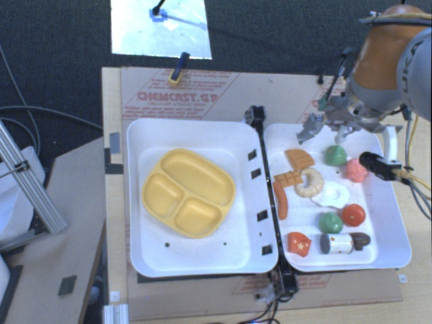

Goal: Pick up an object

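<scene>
The right bin [395,248] holds several toy foods. Among them are a green ball [335,155], a pink piece [356,171], an orange slice [299,158], a ringed donut [310,181], a fried egg [333,196], a tomato [353,214] and a small can [339,243]. My gripper [325,132] hangs over the bin's back edge, just behind the green ball and the orange slice. Its two grey fingers [308,129] stand apart, open, with nothing between them.
The left bin [145,248] carries a yellow divided plate [188,192]. A black hinge strip [264,181] runs between the bins. An orange sausage [281,200], a waffle piece [288,179], a green pepper [330,222] and a red piece [299,244] also lie in the right bin.
</scene>
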Robot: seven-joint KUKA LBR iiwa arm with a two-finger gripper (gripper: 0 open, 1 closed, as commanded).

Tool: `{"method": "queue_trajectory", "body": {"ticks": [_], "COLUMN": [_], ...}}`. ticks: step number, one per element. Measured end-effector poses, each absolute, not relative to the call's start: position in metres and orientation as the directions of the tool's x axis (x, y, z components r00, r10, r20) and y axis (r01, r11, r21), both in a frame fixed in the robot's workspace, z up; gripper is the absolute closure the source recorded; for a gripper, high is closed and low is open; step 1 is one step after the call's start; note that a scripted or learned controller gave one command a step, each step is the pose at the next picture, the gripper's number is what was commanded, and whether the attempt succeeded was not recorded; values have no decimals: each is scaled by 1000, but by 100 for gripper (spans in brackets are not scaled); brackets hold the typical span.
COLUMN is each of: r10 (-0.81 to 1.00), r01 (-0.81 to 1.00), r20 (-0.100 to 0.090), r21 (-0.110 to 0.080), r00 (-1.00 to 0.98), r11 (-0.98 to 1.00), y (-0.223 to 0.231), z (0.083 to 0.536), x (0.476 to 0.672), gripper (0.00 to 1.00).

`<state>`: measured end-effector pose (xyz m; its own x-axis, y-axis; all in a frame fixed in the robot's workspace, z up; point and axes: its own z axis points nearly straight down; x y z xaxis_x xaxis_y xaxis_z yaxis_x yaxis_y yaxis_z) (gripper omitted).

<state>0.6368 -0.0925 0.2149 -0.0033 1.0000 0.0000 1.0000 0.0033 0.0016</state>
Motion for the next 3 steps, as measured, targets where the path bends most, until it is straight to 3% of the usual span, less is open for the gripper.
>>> {"method": "queue_trajectory", "body": {"ticks": [1,2,3], "r10": [1000,1000,1000], "r01": [1000,1000,1000], "r20": [0,-1,-3], "r21": [-9,7,11], "r00": [0,-2,0], "r11": [0,2,0], "y": [-111,-111,-136], "z": [88,108,188], "x": [657,662,671], "gripper": [0,100,100]}}
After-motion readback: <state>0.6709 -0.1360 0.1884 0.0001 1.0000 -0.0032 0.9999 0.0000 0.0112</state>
